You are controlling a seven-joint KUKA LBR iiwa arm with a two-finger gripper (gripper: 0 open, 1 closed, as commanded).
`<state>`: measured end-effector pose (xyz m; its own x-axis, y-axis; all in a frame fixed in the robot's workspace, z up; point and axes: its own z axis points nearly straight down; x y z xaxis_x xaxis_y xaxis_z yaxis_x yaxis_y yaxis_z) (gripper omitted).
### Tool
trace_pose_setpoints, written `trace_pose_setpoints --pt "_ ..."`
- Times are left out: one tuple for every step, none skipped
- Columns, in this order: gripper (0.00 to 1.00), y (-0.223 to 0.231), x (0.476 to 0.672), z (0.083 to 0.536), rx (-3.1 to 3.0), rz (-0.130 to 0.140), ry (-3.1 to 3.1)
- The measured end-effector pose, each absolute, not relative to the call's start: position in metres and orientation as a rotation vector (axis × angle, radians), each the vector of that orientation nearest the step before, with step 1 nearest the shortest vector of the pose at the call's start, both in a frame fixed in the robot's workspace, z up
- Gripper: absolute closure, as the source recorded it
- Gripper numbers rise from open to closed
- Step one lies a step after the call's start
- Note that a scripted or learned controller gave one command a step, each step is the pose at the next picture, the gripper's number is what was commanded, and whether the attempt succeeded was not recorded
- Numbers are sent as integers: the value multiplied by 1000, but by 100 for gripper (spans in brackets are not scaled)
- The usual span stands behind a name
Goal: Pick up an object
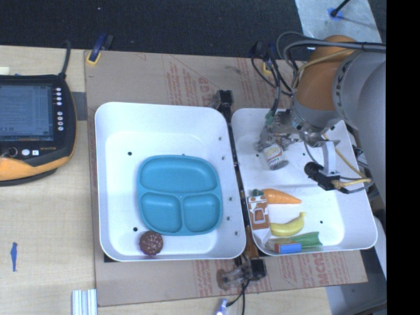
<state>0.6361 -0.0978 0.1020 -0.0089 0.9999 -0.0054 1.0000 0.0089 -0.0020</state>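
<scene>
Seemingly, from the overhead camera, the tool (274, 140) sits low in the right bin (357, 225) near its far edge, right over a small can (275, 156). Whether it grips the can, I cannot tell. Carrot (281, 197), banana (289, 226) and a carton (260, 214) lie near the bin's front edge. Nothing looks lifted yet.

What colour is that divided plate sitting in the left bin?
Light blue: the divided plate in the left bin shows clearly in the camera view.
</scene>
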Motion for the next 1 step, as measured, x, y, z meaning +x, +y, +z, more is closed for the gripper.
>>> trace_pose_setpoints --pt "100 -52 593 192 2214 -5 2230"
